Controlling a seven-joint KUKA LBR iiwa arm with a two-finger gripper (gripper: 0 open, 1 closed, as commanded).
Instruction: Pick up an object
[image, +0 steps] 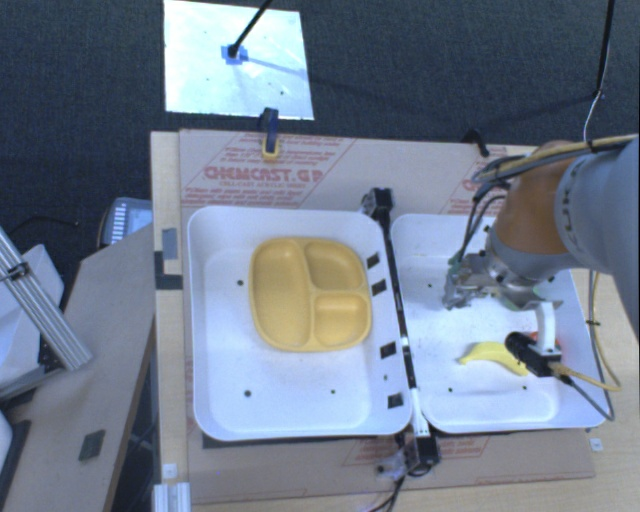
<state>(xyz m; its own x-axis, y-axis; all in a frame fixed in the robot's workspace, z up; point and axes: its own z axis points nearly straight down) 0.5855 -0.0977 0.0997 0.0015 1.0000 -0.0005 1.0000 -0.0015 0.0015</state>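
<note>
Gripper (458, 293) is down low over the right bin (480, 400), near the middle of its left half. Honestly can't tell from this angle whether it's parted or pinched together, and nothing I can see is caught in it.

Biggest thing in view is the brown cardboard sheet (320, 170) with red print, and both white bins sit on it. The left bin (215, 380) and the right one touch along their shared edge. The grey arm (590, 215) with its orange band comes in from the right, above the right bin.

A yellow divided plate (308, 293) lies flat around the middle of the left bin. The banana (487, 354) lies in the right bin, just toward the front edge from the gripper and not touching it.
</note>
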